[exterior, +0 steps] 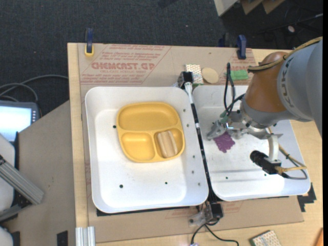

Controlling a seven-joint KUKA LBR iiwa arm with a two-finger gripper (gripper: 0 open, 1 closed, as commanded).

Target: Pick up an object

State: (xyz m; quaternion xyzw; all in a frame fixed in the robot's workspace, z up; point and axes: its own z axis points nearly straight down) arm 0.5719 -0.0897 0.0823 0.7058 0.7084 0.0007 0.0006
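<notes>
gripper (219, 130) low in right bin (287, 186) | touching purple object (224, 143) | finger opening: cannot tell | grasp unconfirmed

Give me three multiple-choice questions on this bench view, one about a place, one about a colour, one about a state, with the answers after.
1. Where does the yellow divided plate lie?
A. Left bin
B. Right bin
C. On the cardboard

2. What colour is the small object near the gripper?
A. Green
B. Purple
C. Red

3. How does the tan block rest?
A. Standing on the plate's rim
B. Lying in the plate's lower right compartment
C. Lying in the plate's large top compartment

Answers: 1 A, the plate sits inside the left bin. 2 B, it is purple against the right bin. 3 B, the block lies flat in that compartment.
</notes>
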